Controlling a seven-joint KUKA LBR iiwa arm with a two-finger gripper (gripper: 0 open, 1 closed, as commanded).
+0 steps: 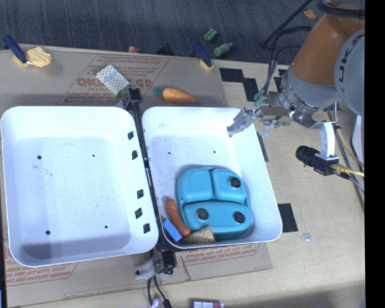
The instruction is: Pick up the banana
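The grey two-finger gripper [239, 124] is held over the upper right rim of the right shallow white bin [179, 128], probably on approach. How far it is open cannot be told, and nothing is seen in it. The banana cannot be placed with certainty. A tan wedge-shaped piece [203, 235] at the lower centre, crowded against the blue moulded plastic tray [213, 203], may be it. The bins are set on printed brown cardboard [77, 76], with dark carpet [83, 11] seen along the top.
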